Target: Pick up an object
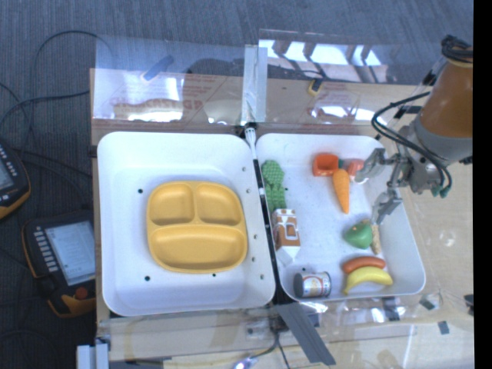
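The table (450, 237) is pale wood colour and it carries two shallow white bins side by side, with clear plastic sheets standing behind them that reflect light. Around the table the floor (154, 6) is a dark grey carpet, and black cables lie on it at the left, near two handheld control devices (60, 252).

The left bin (123, 160) contains a yellow divided plate (197, 225) in its middle. The right bin (407, 271) contains the small objects: a green knobbly toy (273, 177) and a small brown and white carton (286, 229) along the left wall, a metal can (314, 284) lying at the front, a banana (367, 280) with a red sausage (363, 264) just behind it, a green pepper (357, 235), a carrot (340, 189) and an orange-red piece (326, 164) near the back.

The arm comes in from the right. The end effector (379, 187) is over the right side of the right bin, its two fingers spread apart with nothing between them, and the lower finger (383, 204) points toward the green pepper.
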